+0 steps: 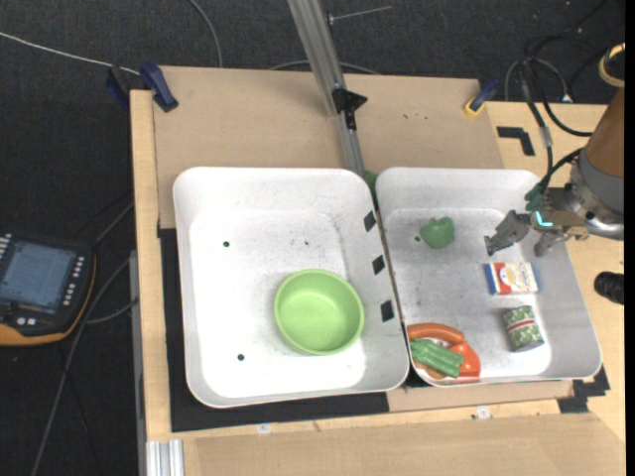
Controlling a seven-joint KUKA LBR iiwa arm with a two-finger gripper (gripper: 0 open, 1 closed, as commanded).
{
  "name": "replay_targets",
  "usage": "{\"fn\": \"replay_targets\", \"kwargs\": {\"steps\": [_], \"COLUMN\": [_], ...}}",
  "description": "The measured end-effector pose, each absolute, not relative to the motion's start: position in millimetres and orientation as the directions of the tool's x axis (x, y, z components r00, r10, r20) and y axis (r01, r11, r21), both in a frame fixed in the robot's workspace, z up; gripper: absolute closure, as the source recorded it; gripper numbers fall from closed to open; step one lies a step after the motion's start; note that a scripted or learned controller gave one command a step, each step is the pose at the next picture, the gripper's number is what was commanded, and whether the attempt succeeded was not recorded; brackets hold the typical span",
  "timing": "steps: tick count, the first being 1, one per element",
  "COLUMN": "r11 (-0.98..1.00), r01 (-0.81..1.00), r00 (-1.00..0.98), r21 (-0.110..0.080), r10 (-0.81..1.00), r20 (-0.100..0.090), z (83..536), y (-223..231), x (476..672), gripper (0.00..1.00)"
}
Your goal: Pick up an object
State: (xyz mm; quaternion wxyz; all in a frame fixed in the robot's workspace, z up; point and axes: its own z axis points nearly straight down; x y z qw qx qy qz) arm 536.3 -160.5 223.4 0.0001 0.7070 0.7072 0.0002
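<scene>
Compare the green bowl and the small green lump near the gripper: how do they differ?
The bowl sits in the left bin; the lump lies in the right bin. The bowl is far bigger. The bowl is light lime and open-topped, the lump darker and solid. Both are green and rest apart from the gripper.

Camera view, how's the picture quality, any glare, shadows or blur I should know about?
Camera view: even overhead light, soft shadows only; the white bins look bright but keep their speckles; the green bowl is crisp; the gripper is slightly soft, and the small carton's print is unreadable.
</scene>
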Motion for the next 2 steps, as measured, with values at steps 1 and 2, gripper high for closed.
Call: {"fn": "replay_targets", "kwargs": {"steps": [1, 2], "r11": [0.0, 0.001], "r01": [1.0, 1.0], "r00": [0.0, -0.001], "r21": [0.0, -0.003], "r10": [1.0, 1.0], "r20": [0.0, 0.001], "z": [223, 178], "y": [-161, -157], "x": [536.3, 542.5], "gripper": [0.0, 0.0]}}
